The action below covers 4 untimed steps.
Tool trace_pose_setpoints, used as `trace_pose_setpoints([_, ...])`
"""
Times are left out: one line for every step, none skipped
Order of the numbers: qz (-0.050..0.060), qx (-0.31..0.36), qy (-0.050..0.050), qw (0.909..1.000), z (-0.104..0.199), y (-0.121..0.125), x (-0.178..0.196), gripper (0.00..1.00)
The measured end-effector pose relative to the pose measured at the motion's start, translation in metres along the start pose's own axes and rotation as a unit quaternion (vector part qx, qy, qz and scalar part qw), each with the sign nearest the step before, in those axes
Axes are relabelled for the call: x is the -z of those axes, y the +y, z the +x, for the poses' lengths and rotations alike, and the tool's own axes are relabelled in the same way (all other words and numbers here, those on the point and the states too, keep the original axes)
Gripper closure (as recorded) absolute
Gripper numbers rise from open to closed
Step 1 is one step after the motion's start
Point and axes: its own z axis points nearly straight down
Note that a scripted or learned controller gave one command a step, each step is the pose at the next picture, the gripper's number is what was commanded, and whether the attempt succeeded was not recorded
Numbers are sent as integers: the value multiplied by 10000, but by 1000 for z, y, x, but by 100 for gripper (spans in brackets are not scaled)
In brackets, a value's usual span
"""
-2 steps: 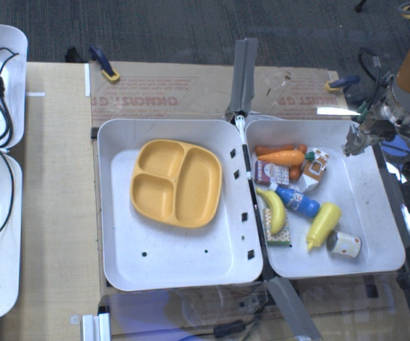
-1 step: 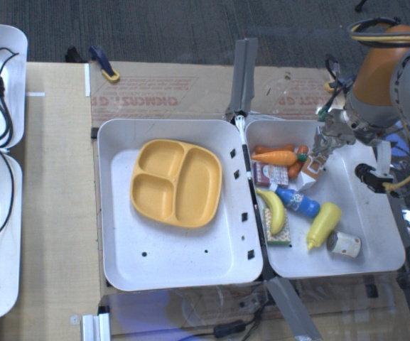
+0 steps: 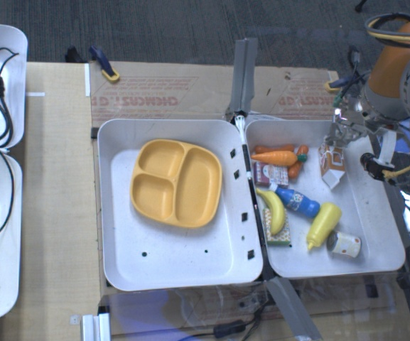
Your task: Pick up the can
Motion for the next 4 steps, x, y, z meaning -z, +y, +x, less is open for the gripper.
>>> trace_pose_setpoints([-39, 27, -13, 10000, 1, 3, 11, 100])
trace_pose_setpoints([61, 72, -14, 10000, -4, -18, -1, 100])
trace_pose_setpoints([63, 77, -6, 10000, -3, -18, -1, 0])
trace_pose_setpoints([213, -708, -12, 9973, -11, -77, -23, 0])
